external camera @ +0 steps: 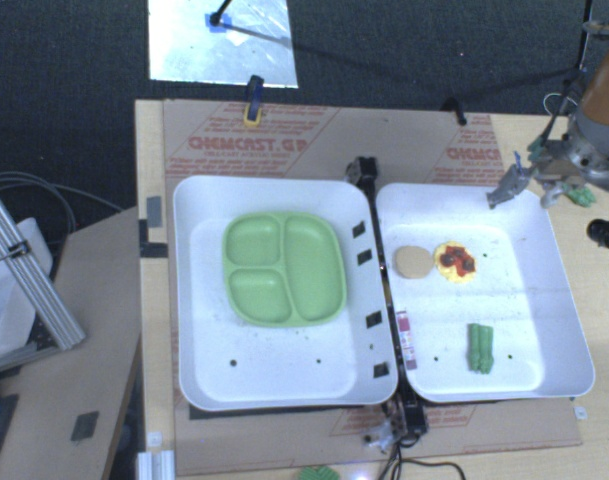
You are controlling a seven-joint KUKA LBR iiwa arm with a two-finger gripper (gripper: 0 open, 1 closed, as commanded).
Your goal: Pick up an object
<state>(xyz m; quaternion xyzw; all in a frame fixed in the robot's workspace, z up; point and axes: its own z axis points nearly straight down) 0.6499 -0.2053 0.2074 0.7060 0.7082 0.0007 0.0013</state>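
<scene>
Hovering: my gripper (532,183) hangs over the right bin's (544,373) far edge; fingers spread, nothing between them.
Nearest me: pizza slice (456,261), down-left of my fingers.
Beyond: tan cookie (414,261) just beside it.
Farthest: green beans (480,348), long axis near-to-far.

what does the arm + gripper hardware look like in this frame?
At the view's right edge: an orange band above a grey metallic wrist. The gripper is pale grey metal with slim fingers. Thin dark cables loop beside the wrist. A small green piece sits near it; what it is, unclear.
</scene>
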